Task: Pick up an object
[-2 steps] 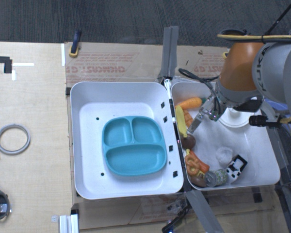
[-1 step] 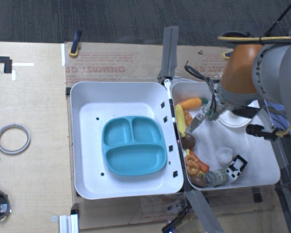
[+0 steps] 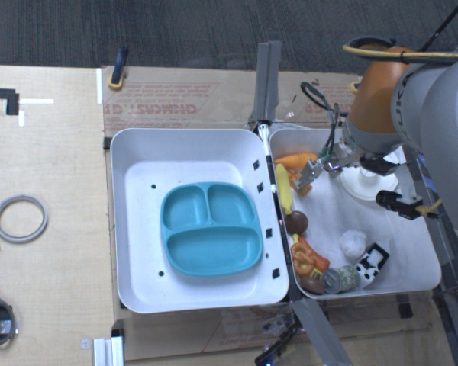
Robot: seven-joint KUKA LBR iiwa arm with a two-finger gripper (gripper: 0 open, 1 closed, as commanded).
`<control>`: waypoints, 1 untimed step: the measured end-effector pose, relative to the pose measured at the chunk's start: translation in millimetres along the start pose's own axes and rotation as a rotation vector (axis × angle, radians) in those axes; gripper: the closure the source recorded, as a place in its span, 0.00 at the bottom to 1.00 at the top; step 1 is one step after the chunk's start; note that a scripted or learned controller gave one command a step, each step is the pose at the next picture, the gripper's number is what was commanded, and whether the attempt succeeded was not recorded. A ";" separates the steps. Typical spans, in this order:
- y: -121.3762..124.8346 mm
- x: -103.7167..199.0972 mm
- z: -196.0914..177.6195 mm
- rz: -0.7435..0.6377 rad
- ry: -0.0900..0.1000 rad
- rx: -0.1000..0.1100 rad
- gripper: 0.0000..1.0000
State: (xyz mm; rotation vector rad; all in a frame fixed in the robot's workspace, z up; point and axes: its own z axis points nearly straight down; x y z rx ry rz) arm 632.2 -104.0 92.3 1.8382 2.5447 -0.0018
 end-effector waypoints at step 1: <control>0.8 0.1 -9.8 -0.004 -0.003 0.000 1.00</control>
